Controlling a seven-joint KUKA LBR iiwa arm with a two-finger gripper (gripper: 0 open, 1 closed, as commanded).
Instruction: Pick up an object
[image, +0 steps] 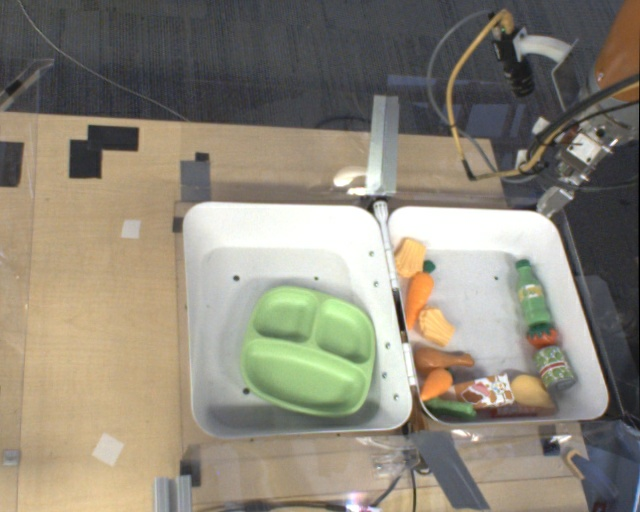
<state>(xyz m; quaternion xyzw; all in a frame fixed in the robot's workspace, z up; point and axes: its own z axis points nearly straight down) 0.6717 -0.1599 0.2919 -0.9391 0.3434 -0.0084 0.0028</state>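
At the near edge of the right bin (560, 235) lie a flat brown packet (492, 392), a green bottle (555, 366) and some toy food; from the left, the left bin (200, 300) holds a green divided plate (308, 349); just past the divider sit a carrot (420, 297) and orange pieces; a taller green bottle (530, 294) lies by the right wall; the gripper (556, 196) hangs over the bin's far right corner, well apart from every object; whether its jaws are spread, I cannot tell.
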